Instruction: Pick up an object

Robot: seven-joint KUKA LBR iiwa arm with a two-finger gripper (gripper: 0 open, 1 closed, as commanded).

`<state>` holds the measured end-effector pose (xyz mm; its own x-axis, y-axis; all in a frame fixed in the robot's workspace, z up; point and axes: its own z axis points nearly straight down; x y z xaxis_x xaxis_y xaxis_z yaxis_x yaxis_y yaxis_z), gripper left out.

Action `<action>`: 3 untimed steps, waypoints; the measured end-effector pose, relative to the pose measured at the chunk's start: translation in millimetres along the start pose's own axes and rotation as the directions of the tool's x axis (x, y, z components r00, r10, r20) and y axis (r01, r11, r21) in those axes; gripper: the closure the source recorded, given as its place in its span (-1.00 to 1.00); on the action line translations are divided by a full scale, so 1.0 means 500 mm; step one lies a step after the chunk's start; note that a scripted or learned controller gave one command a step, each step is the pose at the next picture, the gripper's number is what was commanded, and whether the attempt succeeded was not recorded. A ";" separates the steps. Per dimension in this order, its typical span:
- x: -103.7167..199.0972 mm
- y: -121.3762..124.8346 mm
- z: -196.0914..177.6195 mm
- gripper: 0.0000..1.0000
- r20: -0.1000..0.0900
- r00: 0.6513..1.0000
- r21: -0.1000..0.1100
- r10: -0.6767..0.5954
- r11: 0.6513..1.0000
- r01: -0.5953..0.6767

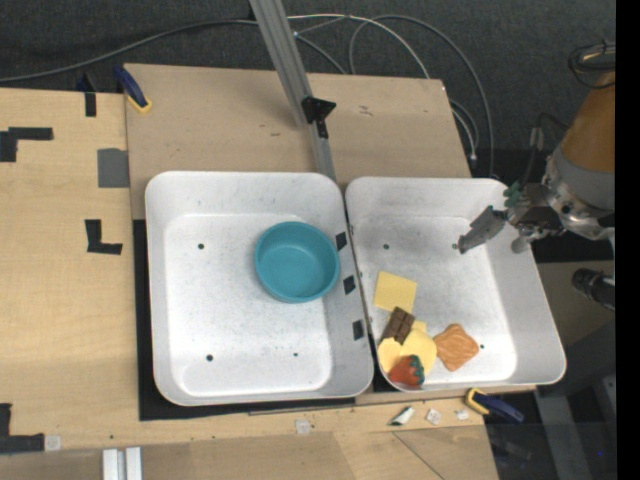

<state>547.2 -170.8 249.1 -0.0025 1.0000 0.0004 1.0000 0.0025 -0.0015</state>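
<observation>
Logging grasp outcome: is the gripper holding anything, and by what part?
Nothing held. The gripper is open over the upper right bin, apart from the food pieces near that bin's lower edge.

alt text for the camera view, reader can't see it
A grey robot arm's gripper hangs over the upper right of the right white bin, holding nothing. Small food-like pieces cluster at that bin's lower left. The left white bin holds a teal bowl.
</observation>
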 end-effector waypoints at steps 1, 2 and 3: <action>0.000 0.000 0.000 -1.00 0.000 1.000 0.000 0.000 1.000 0.000; -0.002 -0.013 0.126 -1.00 -0.001 1.000 0.006 0.002 1.000 -0.002; 0.002 -0.014 0.214 -1.00 0.000 1.000 0.005 0.001 1.000 -0.001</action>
<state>540.3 -169.6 142.2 -0.0015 1.0000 0.0009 1.0000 0.0015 -0.0064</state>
